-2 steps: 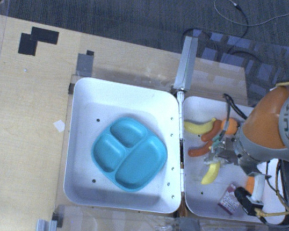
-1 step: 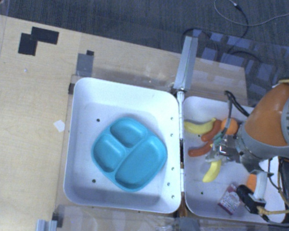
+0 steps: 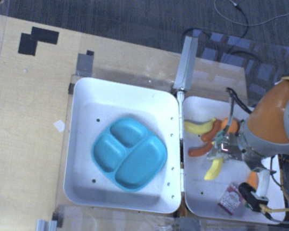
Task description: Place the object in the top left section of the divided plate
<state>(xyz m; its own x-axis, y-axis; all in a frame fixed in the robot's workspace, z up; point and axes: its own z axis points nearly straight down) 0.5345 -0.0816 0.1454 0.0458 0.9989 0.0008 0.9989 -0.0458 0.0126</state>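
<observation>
The divided plate sits near the middle of the left bin, blue against the white, turned at a slant. It has 3 sections, with 2 smaller ones on its upper left side and 1 large one to the right. The section nearest the bin's far left corner is the one I take as the target. Nothing lies in any section, so by my reckoning the placing has not happened yet.

The object to be moved must be one of the toy foods in the right bin. A yellow banana, a red sausage, another yellow piece and an orange piece are clustered together near the dividing wall. A small packet lies apart, toward the near edge.

The gripper is down among that cluster, just beside the sausage and above the yellow piece. The arm's bulk and the crowding hide the tool's state, so I cannot tell whether it is open or closed, or whether it has anything. It looks like the picking stage, which explains why the arm is low over the pile and not over the plate.

With the pieces touching, I would worry that a grab nudges a neighbour or brings up 2. The carry then has to clear the wall between the bins.
</observation>
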